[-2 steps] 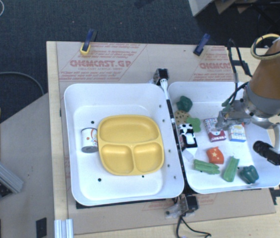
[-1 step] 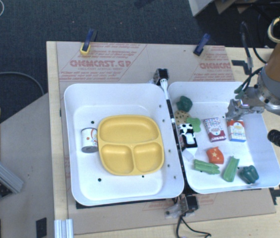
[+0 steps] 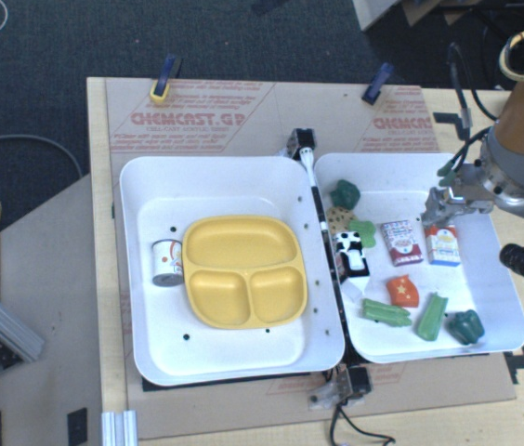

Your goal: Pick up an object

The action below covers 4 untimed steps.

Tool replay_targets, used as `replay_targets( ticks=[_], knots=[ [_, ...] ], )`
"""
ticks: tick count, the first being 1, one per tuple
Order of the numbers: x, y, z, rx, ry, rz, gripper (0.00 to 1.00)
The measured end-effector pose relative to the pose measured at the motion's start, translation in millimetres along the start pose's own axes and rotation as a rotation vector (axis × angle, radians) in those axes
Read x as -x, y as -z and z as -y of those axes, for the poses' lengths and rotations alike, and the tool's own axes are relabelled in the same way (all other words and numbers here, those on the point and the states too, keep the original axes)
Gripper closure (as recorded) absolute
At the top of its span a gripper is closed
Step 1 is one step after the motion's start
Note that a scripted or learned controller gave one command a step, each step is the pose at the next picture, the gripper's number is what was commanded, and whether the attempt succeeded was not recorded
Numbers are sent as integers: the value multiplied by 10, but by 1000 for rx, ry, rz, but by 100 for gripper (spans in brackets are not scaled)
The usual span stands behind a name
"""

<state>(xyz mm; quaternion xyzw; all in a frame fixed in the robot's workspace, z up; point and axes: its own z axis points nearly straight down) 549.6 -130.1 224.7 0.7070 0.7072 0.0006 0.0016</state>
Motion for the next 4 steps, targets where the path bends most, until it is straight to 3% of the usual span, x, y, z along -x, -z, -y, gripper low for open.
replay_targets(
  ticks=[2,4],
  knots=[
    [-890,-104,-481,1,5,-2,100],
    [-1189,4,-587,1,2,-1,100]
  ],
)
